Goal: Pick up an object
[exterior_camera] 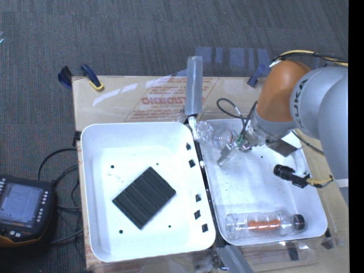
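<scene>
Nearest me, I see a clear plastic bottle [263, 223] lying along the right white bin's [318, 209] front rim, open floor behind it. Farther back, the gripper [227, 152] hangs near the divider beside a crumpled clear plastic cup [211, 134]; I cannot tell its finger state.

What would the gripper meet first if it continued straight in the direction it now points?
The gripper points down and leftward. Most likely it would meet the white floor of the right bin, close to the divider. A crumpled clear plastic piece lies just beside that line; depth is unclear.

Grey arm's gripper [227, 152] low in right bin [318, 209], near what looks like crumpled clear plastic [209, 134]
</scene>
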Controlling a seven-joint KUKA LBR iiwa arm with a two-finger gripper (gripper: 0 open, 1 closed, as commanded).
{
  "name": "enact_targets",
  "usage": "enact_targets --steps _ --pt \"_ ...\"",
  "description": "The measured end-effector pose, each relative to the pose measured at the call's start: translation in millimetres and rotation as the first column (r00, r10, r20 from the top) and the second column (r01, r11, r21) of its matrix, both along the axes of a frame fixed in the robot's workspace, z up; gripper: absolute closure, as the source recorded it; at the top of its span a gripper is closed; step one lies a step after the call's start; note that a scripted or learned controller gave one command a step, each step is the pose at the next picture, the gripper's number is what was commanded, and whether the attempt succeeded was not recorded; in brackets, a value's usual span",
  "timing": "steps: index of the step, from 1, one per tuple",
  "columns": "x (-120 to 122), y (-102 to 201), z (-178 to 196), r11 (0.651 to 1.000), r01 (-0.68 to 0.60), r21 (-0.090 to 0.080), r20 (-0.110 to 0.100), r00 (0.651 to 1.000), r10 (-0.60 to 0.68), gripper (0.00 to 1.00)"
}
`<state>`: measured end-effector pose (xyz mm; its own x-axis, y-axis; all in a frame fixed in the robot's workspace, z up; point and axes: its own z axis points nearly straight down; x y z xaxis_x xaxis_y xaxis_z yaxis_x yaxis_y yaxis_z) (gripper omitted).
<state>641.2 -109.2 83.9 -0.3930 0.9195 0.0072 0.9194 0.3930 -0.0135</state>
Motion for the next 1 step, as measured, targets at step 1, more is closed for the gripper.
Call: enact_targets --steps 1 --pt "3.4 -35.5 60.5 0.970 0.241 -0.001 0.012 0.970 -0.241 0.00"
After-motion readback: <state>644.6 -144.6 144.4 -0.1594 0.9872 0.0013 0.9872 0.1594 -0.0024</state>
